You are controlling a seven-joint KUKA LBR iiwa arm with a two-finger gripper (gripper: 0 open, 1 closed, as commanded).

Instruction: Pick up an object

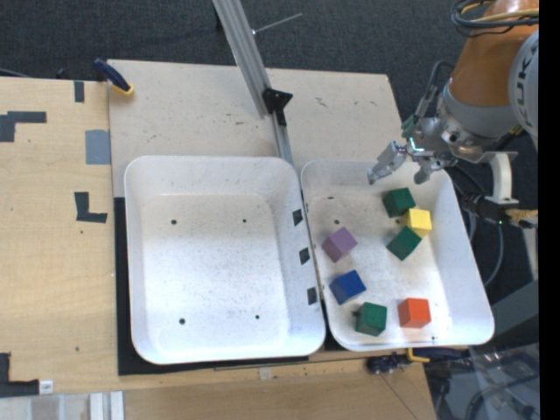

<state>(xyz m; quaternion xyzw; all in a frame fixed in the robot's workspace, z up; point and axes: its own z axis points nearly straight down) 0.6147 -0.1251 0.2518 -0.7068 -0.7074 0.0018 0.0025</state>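
On the table [210, 121], the right bin [464, 269] holds several blocks. The pincer [401, 170] hangs wide and empty at the bin's far rim, just beside a green block [398, 201].

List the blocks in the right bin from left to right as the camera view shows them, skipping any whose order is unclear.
purple block → blue block → bottom green block → orange block
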